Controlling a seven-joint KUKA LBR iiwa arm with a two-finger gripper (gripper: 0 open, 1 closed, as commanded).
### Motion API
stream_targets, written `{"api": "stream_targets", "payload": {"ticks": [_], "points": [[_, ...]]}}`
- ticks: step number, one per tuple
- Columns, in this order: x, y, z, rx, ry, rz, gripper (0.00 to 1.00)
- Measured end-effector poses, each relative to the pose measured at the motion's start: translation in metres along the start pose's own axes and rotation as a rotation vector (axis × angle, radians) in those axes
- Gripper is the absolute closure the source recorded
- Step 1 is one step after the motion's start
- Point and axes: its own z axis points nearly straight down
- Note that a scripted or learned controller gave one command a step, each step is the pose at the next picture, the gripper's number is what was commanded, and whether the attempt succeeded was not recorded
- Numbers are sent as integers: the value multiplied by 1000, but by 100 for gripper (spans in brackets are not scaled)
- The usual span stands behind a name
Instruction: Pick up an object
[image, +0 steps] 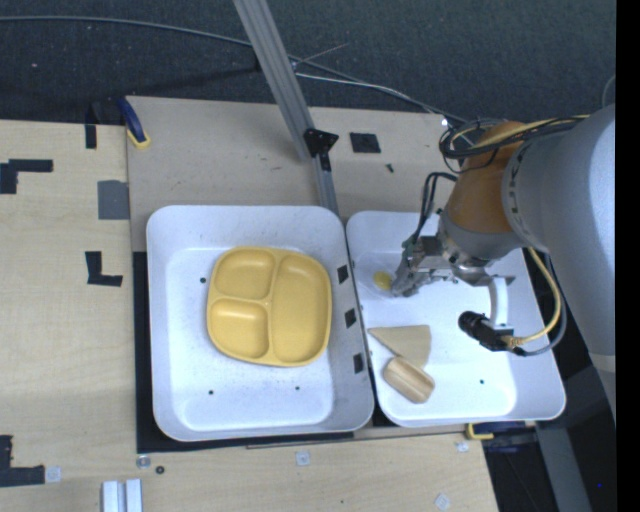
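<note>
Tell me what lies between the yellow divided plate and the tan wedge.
Between the yellow divided plate and tan wedge, the camera view shows the two bins' adjoining rims.

- The small yellow piece (383, 282) in the right bin (535, 400) is too small to identify.
- The end effector (405, 283) sits low beside that piece; its finger spacing is too dark and small to read.
- The arm (560, 200) covers the right bin's far right corner and is cut off by the frame's right side.
</note>
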Motion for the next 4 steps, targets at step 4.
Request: {"api": "stream_targets", "payload": {"ticks": [4], "points": [[44,2,-144,3,5,-3,100]]}}
